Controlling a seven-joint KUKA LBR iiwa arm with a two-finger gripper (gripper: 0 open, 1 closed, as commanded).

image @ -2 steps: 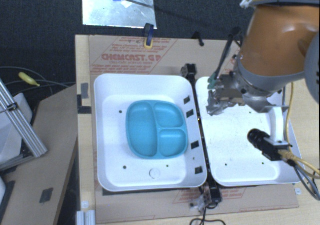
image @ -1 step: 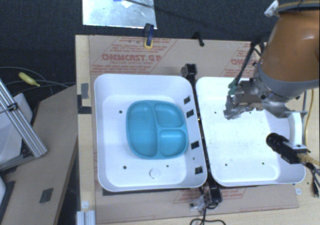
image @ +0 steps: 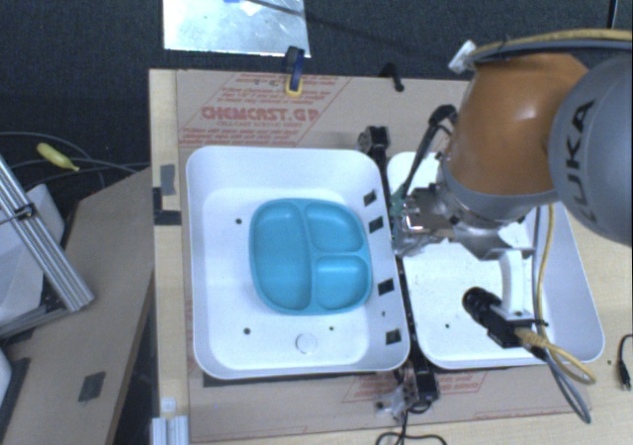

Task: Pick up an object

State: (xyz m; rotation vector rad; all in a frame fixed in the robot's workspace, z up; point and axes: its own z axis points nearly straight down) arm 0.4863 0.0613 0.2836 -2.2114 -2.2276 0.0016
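Arm [image: 514, 127] reaches in from the right, wrist low over the right bin [image: 465, 334] near the divider between the bins. Gripper [image: 410, 221] hidden under the wrist body; how it stands and whether it holds anything cannot be told. Blue divided plate [image: 309, 255] lies flat in the middle of the left bin [image: 227, 186], apart from the gripper

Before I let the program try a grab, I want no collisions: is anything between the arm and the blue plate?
Yes. The blue divided plate lies in the left bin, while the arm hangs over the right bin. The two bins' adjoining walls with black clips run between them. Nothing lies on the plate.
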